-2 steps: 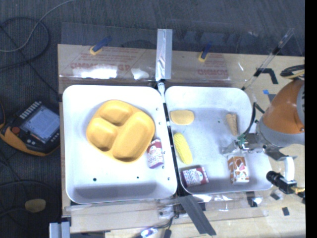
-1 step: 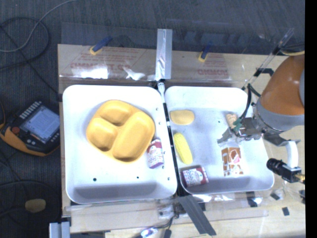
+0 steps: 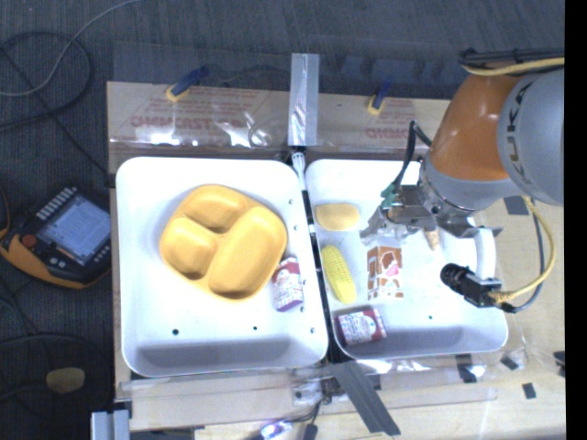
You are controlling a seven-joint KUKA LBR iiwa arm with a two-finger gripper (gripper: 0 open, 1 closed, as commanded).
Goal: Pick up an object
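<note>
Hand [image 3: 404,220] hung low over right bin [image 3: 459,337], just above orange-and-white packet [image 3: 385,272]; fingertips lost against metal wrist, so grip impossible to judge, nothing seen between them. Arm [image 3: 500,136] cut off at right edge. Pale wooden surface [image 3: 541,273] under both bins, dark carpet around, cables and orange-edged handheld controller [image 3: 60,236] at left. In right bin, toward dividing wall: yellow bun-like piece [image 3: 337,215], corn cob [image 3: 338,272], red-labelled packet [image 3: 361,325] near front edge. In left bin [image 3: 138,337]: large yellow three-lobed container [image 3: 222,239], small red-labelled can [image 3: 288,285] touching its right side.
</note>
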